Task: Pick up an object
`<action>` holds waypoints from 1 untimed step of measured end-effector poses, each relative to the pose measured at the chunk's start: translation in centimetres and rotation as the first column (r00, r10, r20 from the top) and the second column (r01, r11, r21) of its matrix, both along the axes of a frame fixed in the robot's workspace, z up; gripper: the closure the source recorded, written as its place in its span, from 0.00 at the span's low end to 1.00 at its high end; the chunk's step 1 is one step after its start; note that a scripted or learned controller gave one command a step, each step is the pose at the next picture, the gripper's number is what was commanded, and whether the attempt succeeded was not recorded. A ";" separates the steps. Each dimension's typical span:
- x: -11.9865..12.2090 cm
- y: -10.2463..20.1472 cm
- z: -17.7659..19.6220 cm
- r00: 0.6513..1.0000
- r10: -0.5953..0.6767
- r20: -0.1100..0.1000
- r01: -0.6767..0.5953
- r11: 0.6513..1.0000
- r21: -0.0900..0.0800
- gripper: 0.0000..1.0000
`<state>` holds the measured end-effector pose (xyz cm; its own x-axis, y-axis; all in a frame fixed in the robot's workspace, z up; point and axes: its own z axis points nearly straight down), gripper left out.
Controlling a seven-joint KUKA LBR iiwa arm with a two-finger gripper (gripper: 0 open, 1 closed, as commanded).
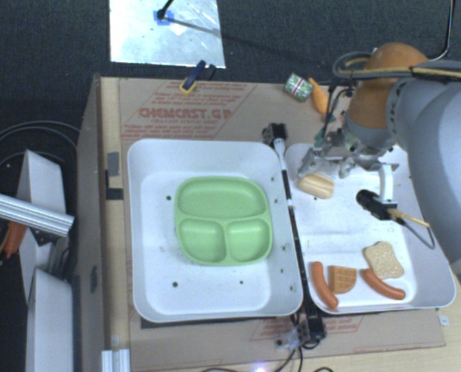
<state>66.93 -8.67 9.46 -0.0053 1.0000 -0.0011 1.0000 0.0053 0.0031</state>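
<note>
Hand over the right bin's far corner

The hand (321,163) sits just above a tan bread roll (316,185) in the right bin (439,293); whether it grips the roll, I cannot tell.

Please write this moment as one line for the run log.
arm: over right bin | gripper: above bread roll | grasp: unconfirmed | left bin: green tray

Even, fairly bright overhead light; the two white bins (215,304) look near blown-out, with only faint soft shadows inside. A shiny sheet (166,22) at the top throws patchy glare against the dark floor (36,45). Overall slightly soft and grainy; the grey arm (439,130) at right is blurred, with little surface detail.
</note>
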 end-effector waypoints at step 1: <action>0.0 0.2 -0.9 1.000 0.000 0.000 0.000 1.000 0.000 0.00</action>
